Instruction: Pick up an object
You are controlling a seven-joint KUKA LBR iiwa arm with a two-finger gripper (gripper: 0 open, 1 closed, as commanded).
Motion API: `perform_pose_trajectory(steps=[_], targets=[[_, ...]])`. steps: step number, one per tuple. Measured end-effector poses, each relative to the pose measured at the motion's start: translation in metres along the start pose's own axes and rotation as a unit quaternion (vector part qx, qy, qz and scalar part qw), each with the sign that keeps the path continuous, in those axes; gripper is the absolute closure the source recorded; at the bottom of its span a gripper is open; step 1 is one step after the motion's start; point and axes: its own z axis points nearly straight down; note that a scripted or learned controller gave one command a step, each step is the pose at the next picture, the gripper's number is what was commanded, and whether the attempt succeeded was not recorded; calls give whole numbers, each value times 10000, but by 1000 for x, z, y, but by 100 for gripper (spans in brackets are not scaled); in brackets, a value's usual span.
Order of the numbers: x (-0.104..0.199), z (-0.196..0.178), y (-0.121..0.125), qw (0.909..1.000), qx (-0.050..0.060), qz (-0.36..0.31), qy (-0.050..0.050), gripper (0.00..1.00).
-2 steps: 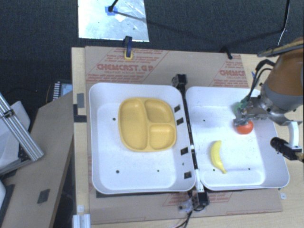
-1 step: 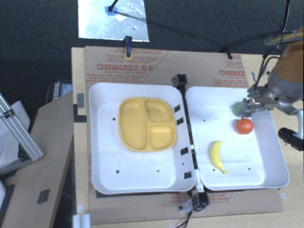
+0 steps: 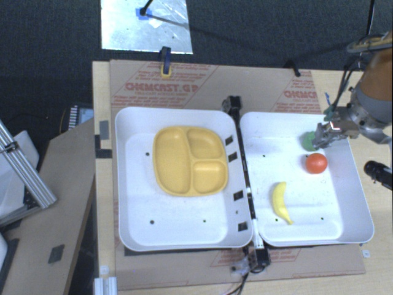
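The gripper sits low in the right bin, at its far right side, directly against a small green object, of which a rounded edge peeks out on the gripper's left. Whether the fingers are open or closed on it cannot be told from this angle. Just beside, toward the near side, lies a red tomato, and farther toward the near edge a yellow banana lies apart from both. The left bin carries a yellow divided plate, and both bins rest on the counter.

The green thing looks like a small toy fruit, so probably light, rigid plastic with a smooth, rounded skin that could squirt out from a pinch placed off centre; a grasp across its widest middle seems safest. The tomato would handle much the same. The banana, long and curved, would be best taken across its narrow width near the middle
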Motion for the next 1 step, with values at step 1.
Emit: perform_pose_trajectory(steps=[1], targets=[[48,-5,15,10000,0,-20,10,100]])
